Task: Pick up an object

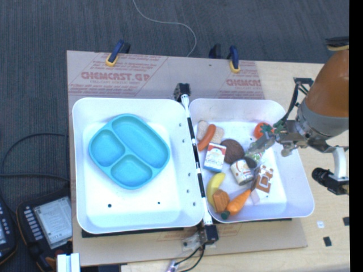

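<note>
Pile of small toy foods (233, 166) lying in the right bin (295, 191), crowded toward its left and middle. Within it: a reddish sausage (207, 135) tilted against the wall next to the divider; just beside that, a red, white and blue carton (215, 157); touching the carton's right side, a dark brown rounded piece (232, 149); below that, a small tin (241, 171) lying on its side. Lower down, a yellow banana (215, 183), an orange-brown lump (220, 200) and an orange carrot (241, 199) close together near the front wall. To the right of the tin, a brown and white box (264, 179). Near the back, apart from the rest, a red tomato (262, 130). Reaching in from the right, the gripper (258, 147), low over the middle of the right bin, just below the tomato and close to the brown piece and the tin. Cannot tell whether clenched or released; nothing seen to be grasped. In the left bin (96, 208), a blue divided plate (129, 150), lying flat near the middle. Under both bins, a cardboard sheet (113, 75), pinned at the far edge by two blue and yellow clamps (116, 51).
</note>
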You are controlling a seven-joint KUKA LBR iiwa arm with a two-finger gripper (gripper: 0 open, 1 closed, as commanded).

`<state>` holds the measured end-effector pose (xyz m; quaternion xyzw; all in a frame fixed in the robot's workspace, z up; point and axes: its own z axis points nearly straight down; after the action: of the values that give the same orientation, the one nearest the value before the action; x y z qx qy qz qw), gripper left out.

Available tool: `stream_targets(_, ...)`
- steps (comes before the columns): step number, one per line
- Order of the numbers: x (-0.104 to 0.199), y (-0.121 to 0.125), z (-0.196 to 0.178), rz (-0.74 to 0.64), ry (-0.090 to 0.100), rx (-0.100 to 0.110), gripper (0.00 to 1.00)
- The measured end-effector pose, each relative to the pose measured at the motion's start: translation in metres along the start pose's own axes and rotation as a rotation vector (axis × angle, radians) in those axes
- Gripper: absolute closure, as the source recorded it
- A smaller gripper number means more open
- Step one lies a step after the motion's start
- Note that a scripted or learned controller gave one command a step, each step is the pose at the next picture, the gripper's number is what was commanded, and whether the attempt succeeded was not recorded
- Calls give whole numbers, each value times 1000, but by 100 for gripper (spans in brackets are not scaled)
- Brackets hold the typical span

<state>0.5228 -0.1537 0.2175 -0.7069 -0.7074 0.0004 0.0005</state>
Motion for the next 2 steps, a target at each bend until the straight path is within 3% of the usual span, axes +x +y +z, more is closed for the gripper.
stream_targets(1, 13, -25, 104, 1, -14, -31, 0)
stream_targets(2, 13, -22, 90, 3, -15, -39, 100)
